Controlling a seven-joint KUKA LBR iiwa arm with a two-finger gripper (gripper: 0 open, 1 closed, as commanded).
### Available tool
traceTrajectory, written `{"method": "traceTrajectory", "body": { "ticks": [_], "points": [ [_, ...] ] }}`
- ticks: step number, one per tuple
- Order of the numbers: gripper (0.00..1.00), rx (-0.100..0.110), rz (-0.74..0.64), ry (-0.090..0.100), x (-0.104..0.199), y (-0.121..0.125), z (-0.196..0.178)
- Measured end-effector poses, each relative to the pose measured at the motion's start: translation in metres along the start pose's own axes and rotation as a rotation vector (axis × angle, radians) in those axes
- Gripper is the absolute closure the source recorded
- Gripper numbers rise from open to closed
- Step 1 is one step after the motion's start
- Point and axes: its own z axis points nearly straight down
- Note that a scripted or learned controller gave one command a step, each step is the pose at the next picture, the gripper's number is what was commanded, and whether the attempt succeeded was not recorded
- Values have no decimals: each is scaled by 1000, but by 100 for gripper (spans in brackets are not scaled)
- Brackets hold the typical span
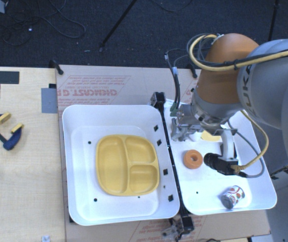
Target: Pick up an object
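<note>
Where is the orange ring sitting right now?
In the camera view, the orange ring lies in the right bin near its left wall, just below the tool and up-left of the crumpled silver object.

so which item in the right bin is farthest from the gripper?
The crumpled silver-and-red object, at the view's lower right; the orange ring lies far nearer the gripper.

The grey arm with an orange band (224,79) covers the far edge and far right corner of the right shallow white bin (204,201) and is itself cut off at the picture's right. 1 flat yellow piece (212,136) peeks out from beneath the wrist as a sliver. Near the bin's near right corner, the crumpled silver-and-red object (233,195) is too small to identify. The blue clamps with yellow tips (7,132) are cut off at the picture's left.
</note>
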Motion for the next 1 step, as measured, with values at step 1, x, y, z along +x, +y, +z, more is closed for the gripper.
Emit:
{"method": "traceTrajectory", "body": {
  "ticks": [1],
  "points": [
    [100, 1, 0, -1, 42, 16, 13]
  ]
}}
